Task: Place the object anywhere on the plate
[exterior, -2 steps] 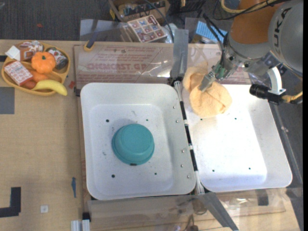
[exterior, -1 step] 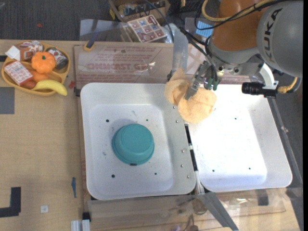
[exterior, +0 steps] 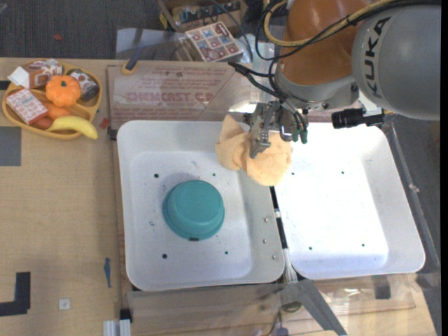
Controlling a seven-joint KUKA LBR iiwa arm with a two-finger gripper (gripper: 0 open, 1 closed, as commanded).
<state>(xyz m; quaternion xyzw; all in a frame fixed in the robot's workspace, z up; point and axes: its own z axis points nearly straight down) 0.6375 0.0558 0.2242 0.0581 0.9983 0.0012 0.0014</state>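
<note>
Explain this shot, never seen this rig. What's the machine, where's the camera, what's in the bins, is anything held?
One camera, fixed above the bench, looks down at a slant. The big grey and orange shape at upper right is a robot arm reaching in; the tool at its end is a two-finger grabber. Below it sit two shallow white bins, the left bin and the right bin. The left one holds a teal plate, which looks like an upturned dish. A yellow-orange cloth hangs at the tool over the seam between the bins, bunched up around its tip, so it looks held. At far left, outside the bins, a tray of toy food rests on the bench.
</note>
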